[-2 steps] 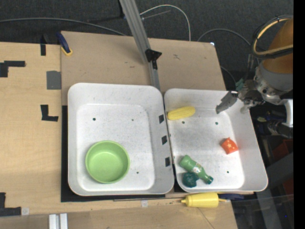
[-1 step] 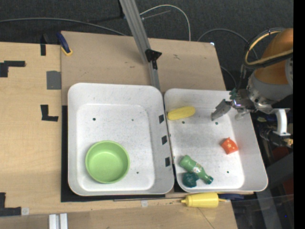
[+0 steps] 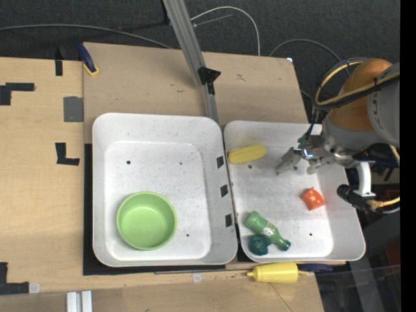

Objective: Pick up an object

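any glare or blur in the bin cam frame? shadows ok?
Camera view: even, soft lighting, no blown-out glare on the white bins; faint shadows under the green bowl and the gripper; overall slightly soft and grainy, small things like the orange block lack fine detail.

arm point(image 3: 370, 109): body cut off at right edge | metal pole point(image 3: 185, 34): top runs out of frame | dark teal object point(image 3: 259, 244): too small to identify, partly behind green bottle point(image 3: 266, 229) | bench point(image 3: 32, 174): left side cut off
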